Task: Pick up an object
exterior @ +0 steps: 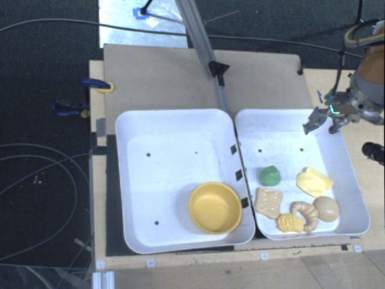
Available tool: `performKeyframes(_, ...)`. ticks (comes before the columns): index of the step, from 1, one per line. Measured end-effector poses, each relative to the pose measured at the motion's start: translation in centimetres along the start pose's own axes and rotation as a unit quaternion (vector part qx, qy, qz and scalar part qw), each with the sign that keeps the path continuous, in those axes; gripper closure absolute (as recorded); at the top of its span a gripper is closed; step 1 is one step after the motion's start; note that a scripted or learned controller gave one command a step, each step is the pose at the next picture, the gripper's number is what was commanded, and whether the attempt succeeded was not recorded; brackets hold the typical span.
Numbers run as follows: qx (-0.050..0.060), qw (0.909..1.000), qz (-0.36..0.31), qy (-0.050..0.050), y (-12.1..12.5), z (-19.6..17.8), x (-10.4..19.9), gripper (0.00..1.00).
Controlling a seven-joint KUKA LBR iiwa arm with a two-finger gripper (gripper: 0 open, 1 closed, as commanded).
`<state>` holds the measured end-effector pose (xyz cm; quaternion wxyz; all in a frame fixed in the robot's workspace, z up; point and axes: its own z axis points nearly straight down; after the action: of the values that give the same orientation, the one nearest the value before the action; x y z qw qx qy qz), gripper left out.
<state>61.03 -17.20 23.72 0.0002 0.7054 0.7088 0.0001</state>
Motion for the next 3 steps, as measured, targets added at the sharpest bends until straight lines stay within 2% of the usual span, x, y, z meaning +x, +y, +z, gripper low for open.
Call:
performKeyframes(1,-0.001,1.0,0.0,0.0,0.1,-0.1,0.0,0.0)
performKeyframes(2,0.002,1.0,0.001,0.0,0.5,6.1,0.2,0.0)
performKeyframes(3,0.001,1.0,-0.001,0.0,1.4,10.7,0.1,0.0)
